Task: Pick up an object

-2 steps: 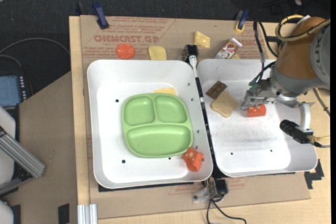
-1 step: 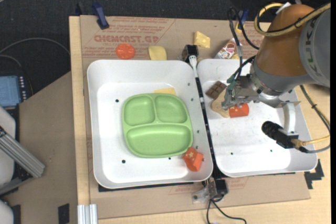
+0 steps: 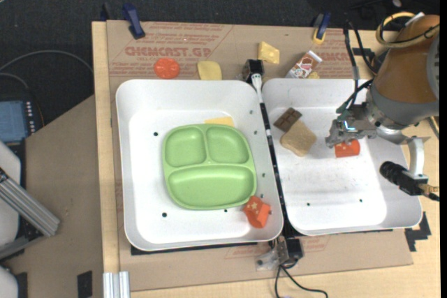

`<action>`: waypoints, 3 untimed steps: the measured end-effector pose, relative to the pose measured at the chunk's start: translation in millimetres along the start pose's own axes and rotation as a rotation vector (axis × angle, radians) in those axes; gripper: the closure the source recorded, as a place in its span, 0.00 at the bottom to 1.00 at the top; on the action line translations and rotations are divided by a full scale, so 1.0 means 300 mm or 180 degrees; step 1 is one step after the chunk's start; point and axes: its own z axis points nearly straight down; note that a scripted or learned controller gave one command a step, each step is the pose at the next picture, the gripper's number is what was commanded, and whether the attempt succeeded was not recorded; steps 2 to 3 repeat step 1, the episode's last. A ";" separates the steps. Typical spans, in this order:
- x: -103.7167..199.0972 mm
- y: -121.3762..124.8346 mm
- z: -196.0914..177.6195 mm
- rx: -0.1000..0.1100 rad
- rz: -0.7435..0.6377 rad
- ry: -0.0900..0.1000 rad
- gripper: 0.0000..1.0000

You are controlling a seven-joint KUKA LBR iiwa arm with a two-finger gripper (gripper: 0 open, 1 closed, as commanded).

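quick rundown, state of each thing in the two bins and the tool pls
green divided plate: flat in the left bin, nothing in its compartments
orange piece: in the left bin, by the plate's corner
brown block: lying in the right bin
tan block: beside the brown one
red piece: right bin, just under the tool

Smooth glossy plastic green plate [image 3: 208, 167], matt cardboard bench [image 3: 209, 45].

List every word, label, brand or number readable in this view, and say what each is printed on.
"CHEMCAST. G.P" in red, on the brown board under the two bins, along its far edge.
A line of smaller red print runs above that on the same board: too small to read.
The small red and white packet beyond the right bin carries print: too blurred to read.
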 end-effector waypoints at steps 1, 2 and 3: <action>0.214 -0.042 -0.130 -0.0011 -0.0038 0.0015 1.00; 0.214 -0.042 -0.130 -0.0011 -0.0038 0.0015 1.00; 0.214 -0.042 -0.130 -0.0011 -0.0038 0.0015 1.00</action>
